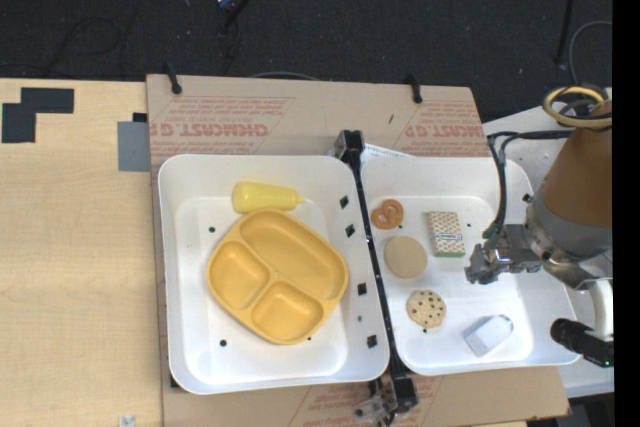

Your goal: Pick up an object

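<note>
Reaching in from the right edge of the frame, the arm (585, 185) ends in a dark gripper (488, 265) poised over the right side of the right bin (520, 177). Whether the fingers are apart or together cannot be told: the tip is a small dark cluster and its parts blur into one another. Nothing can be seen between them, and no object visibly touches them.

5 small things lie in the right bin. A pretzel (387, 213), brown and ring-shaped, sits at upper left of that bin. Just below it is a tan disc (406, 256), plain and round. Right of the disc, and left of the gripper, lies a pale green box (445, 233) with a speckled face. Lower down is a cookie (426, 308), round with dark spots. At lower right of the bin, below the gripper, lies a grey-white block (488, 334), tilted.

In the left bin (190, 355), a yellow tray (277, 275) with 3 compartments lies at a slant, and a yellow bottle (264, 197) lies on its side just above it.

Both bins rest on cardboard (300, 115) on the table (70, 265).
</note>
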